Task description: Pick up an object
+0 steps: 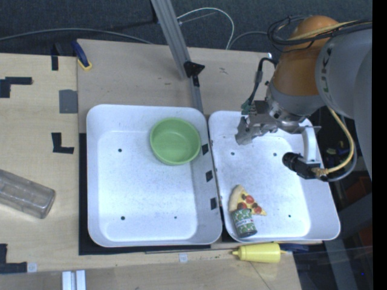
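Hovering over the right bin [275,225], your arm [302,59] is at the approach step, its gripper [243,133] near the bin's eleven o'clock corner; I cannot tell its state. Judging from this, you next need to travel toward six o'clock and descend on the small can [245,221], which lies beside the pizza slice [245,198].

Gripper [243,135] hangs over the right bin's [314,222] far-left corner; bowl [175,141] lies to its left, pizza slice [247,199] and can [245,222] nearer the camera.
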`<state>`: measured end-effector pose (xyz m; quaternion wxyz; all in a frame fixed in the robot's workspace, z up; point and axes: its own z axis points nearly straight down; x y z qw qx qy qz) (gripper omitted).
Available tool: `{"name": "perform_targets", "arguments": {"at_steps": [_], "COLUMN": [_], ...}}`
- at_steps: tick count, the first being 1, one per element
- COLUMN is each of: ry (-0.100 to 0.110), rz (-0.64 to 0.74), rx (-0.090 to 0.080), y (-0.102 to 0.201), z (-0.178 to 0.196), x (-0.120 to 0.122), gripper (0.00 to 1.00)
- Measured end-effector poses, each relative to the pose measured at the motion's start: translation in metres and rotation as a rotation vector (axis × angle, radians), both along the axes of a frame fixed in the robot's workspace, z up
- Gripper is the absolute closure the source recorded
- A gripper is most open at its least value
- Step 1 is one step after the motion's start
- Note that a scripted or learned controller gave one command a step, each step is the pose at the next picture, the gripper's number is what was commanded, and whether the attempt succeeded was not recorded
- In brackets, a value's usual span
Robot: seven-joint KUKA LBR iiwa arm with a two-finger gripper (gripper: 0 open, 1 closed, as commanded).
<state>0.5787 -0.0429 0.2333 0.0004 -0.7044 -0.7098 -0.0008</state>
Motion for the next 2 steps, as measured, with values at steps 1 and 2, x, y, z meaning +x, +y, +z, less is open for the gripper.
{"name": "perform_targets", "arguments": {"at_steps": [1,2], "ry": [0.001,0.002], "rz": [0.001,-0.002], "rx": [0.001,0.000], "y": [0.060,0.104], "z": [0.002,0.003], "x": [0.019,0.028], "gripper": [1.00,1.00]}}
